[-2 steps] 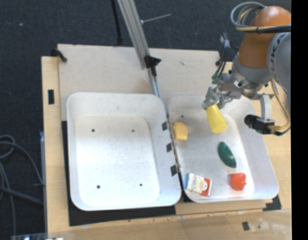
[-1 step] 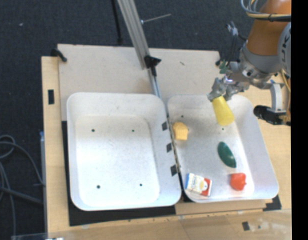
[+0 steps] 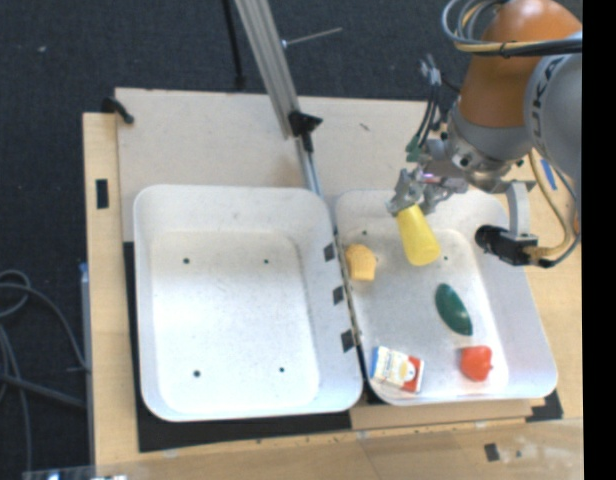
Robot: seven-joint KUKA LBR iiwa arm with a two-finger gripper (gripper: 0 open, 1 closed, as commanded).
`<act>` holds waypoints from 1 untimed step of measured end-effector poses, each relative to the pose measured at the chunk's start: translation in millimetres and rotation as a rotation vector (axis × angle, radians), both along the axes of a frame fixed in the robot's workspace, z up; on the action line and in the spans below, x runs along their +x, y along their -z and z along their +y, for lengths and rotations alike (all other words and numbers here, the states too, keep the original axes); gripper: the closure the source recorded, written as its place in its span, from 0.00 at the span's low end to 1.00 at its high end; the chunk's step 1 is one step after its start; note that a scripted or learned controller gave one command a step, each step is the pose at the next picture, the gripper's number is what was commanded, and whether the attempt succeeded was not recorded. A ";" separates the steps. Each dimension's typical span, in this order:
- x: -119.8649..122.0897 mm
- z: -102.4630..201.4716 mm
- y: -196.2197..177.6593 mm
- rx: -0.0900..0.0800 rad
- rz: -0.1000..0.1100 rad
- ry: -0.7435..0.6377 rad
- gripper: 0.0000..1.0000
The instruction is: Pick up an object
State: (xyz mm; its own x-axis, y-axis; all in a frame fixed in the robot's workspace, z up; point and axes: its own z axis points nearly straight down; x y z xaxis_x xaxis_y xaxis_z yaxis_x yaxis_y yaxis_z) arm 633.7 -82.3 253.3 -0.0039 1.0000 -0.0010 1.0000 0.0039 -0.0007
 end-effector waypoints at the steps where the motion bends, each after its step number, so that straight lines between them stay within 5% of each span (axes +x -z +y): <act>1: -9.8 44.2 11.0 0.001 0.000 -0.001 1.00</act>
